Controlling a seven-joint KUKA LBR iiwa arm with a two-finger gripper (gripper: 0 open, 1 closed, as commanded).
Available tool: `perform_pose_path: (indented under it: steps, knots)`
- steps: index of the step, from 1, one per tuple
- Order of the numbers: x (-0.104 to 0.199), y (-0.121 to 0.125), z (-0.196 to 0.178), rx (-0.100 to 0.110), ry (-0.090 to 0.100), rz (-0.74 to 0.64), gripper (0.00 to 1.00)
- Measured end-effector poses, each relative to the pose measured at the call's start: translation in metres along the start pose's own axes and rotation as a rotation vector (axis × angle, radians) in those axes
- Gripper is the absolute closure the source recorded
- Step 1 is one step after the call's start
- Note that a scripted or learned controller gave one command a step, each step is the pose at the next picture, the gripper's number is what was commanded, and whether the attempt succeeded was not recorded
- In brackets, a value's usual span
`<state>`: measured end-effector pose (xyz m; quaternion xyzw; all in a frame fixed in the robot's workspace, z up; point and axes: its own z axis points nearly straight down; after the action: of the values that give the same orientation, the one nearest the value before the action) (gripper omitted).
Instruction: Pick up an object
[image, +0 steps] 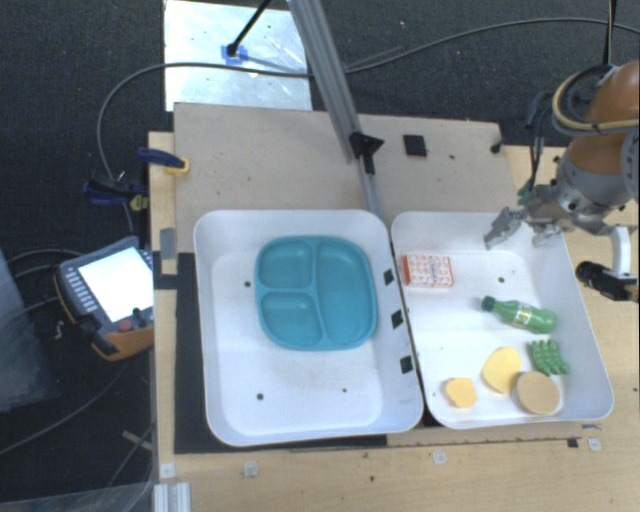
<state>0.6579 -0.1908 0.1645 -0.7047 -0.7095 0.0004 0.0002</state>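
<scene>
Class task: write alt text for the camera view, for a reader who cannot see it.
A grey robot arm's gripper hovers over the far edge of the right white bin, which holds a patterned card, green bottle and small toy foods. The left white bin holds a blue divided plate.

A single camera looks down on the bench (330, 135) from above, tilted a little rather than straight overhead, so the bench's far edge lies toward twelve o'clock and its near edge toward six. It sits far enough back to take in both white bins whole: the left bin (230, 400) with a blue divided plate (315, 292) fills the centre, the right bin (575, 300) lies toward three o'clock. Dark floor shows past the bench at nine and twelve o'clock, with a handheld screen (108, 295) at nine. The arm (600, 130) comes in from about two o'clock.
</scene>
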Motion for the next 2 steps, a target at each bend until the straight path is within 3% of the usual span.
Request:
perform_pose_path:
  steps: [1,2]
  knots:
    - [0.000,-0.002,0.062,0.000,0.000,0.001,0.00]
    - [0.000,-0.001,0.080,-0.002,-0.001,-0.001,0.00]
